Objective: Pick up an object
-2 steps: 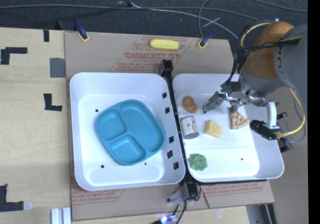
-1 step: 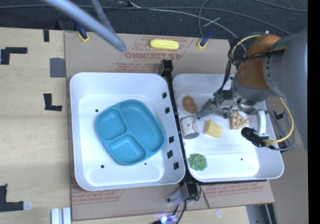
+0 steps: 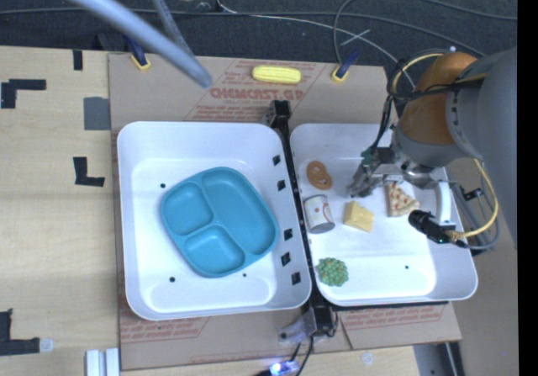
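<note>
In the left bin (image 3: 134, 198) lies a blue divided plate (image 3: 218, 221). In the right bin (image 3: 454, 278) I see a small can (image 3: 318, 214), a brown pretzel (image 3: 318, 172), a green piece (image 3: 333, 271) and a yellow wedge (image 3: 360, 216). The claw (image 3: 363, 182) hangs just above the wedge, and a pizza slice (image 3: 400, 198) lies just right of it. I cannot tell its state.
</note>
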Available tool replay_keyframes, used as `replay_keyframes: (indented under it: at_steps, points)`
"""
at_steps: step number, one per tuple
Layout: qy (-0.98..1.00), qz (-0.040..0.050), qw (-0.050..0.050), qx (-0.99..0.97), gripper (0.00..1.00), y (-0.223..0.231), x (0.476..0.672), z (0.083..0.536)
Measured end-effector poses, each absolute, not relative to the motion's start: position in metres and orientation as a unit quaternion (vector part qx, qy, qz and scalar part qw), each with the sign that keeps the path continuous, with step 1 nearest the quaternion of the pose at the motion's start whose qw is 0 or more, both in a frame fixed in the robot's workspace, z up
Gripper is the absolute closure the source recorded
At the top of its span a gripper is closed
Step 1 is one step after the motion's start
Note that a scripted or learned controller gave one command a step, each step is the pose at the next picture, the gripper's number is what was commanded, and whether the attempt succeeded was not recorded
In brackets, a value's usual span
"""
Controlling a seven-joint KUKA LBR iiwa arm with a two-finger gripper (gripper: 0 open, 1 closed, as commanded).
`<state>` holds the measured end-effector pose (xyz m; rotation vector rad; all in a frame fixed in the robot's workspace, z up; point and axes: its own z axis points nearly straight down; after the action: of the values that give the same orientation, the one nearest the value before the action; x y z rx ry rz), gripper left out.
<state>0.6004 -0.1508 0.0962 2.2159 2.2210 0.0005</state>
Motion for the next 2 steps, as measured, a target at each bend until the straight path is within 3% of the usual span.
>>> replay_keyframes:
  at_steps: [2]
  points:
    - [0.708,0.0011,0.002,0.707,1.00,-0.154,0.603,0.202]
